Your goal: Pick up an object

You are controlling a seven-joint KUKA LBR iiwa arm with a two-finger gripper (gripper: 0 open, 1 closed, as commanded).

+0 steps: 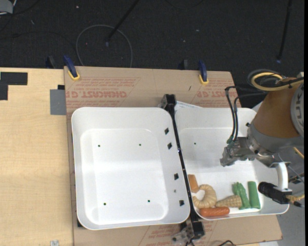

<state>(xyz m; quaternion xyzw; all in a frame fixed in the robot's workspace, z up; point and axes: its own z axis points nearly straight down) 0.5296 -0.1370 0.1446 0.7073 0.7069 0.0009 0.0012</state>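
Note:
The right bin (205, 132) holds several toy foods along its near edge: a beige curved croissant-like piece (206, 192), an orange-red sausage (211, 212), a small orange piece (193, 181), a tan cone (230, 202) and two green sticks (247, 195). My gripper (231, 157) hangs over the right bin's middle right, above and a little behind the green sticks. Nothing shows between its fingers. The arm's grey wrist and orange band (277, 119) reach in from the right.
The left bin (123, 168) sits beside the right one, with a black divider strip (175, 152) between them. Both rest on a cardboard sheet (143, 86) clamped at the back. A black cable (233, 111) loops from the wrist.

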